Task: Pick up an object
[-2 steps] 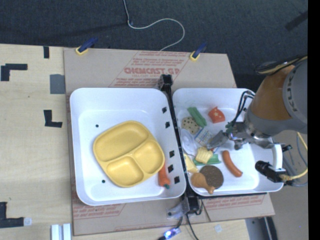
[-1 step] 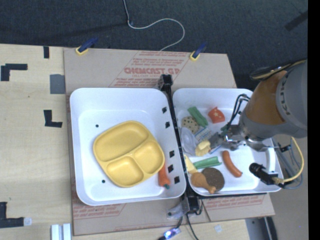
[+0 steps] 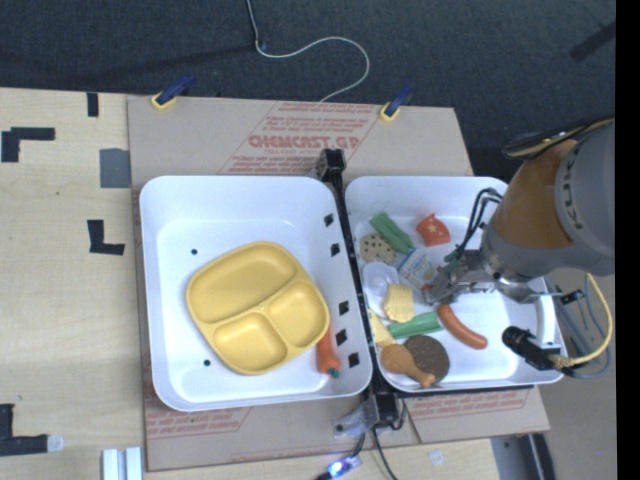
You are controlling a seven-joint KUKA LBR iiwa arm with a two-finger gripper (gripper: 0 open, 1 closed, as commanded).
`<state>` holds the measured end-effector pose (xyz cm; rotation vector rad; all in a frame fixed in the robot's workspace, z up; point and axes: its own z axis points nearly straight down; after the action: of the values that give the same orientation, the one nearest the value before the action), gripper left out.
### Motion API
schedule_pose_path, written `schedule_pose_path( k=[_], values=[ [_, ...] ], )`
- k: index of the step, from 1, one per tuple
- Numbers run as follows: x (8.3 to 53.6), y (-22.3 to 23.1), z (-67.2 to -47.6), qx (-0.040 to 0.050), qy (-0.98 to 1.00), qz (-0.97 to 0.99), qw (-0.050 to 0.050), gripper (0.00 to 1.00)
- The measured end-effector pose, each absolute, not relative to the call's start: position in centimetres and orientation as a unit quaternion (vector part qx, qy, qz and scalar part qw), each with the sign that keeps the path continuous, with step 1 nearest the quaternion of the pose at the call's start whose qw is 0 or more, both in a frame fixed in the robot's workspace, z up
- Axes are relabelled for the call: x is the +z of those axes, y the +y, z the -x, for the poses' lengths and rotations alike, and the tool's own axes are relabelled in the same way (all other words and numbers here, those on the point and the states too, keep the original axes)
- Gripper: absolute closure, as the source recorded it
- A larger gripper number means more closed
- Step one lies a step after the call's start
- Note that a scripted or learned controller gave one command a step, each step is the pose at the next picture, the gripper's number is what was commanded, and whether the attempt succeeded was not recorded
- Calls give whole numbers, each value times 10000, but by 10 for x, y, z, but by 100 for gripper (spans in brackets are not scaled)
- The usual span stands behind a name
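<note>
1. We've got the gripper down low in the right bin, right in the thick of the toy food; whether its pincer is spread or pinching, we cannot tell, as the wrist hides it.
2. We reckon it is low because a grab is on: nearest are the pale yellow piece and the orange sausage.
3. Count with us in that bin: one red piece, one green pod, one green bean, one drumstick, one brown patty, one speckled cracker.
4. Over in the left bin: one yellow divided plate lying flat, and one carrot against the wall, well apart from the arm.
</note>
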<state>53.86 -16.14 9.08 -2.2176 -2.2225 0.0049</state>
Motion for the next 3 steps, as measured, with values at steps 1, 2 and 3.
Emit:
schedule_pose_path(
  k=[1, 2, 3],
  values=[
    [134, -169, -535, 10, -7073, 7069, 15, 100],
    [174, -164, -535, 7, -7077, 7065, 13, 100],
    [224, -164, -536, 5, -7079, 7064, 5, 100]
  ],
)
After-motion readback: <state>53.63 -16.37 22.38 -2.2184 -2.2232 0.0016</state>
